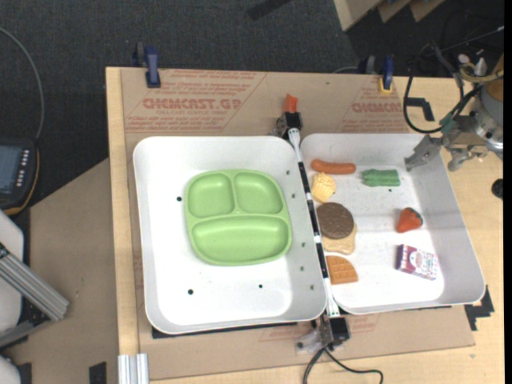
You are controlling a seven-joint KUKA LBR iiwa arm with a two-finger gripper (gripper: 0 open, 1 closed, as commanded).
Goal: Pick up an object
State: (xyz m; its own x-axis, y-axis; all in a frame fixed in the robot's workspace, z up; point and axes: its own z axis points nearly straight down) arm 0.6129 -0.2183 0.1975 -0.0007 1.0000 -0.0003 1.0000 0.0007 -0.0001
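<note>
Gripper [438, 152] hangs over right bin's [460, 214] far right corner, fingers apart, holding nothing. Green piece [381, 178] just left of gripper, strawberry [409, 220] nearer camera, hot dog [333, 167] further left. Risk: descent clips bin wall, or closes on bare floor between items. Arm cut off at frame edge; purple packet's [417, 262] print unreadable.

One camera sits high above the bench [240, 102] and looks down at a slant. It is far enough back to take in both white bins [160, 294] side by side, plus some dark floor behind.
</note>
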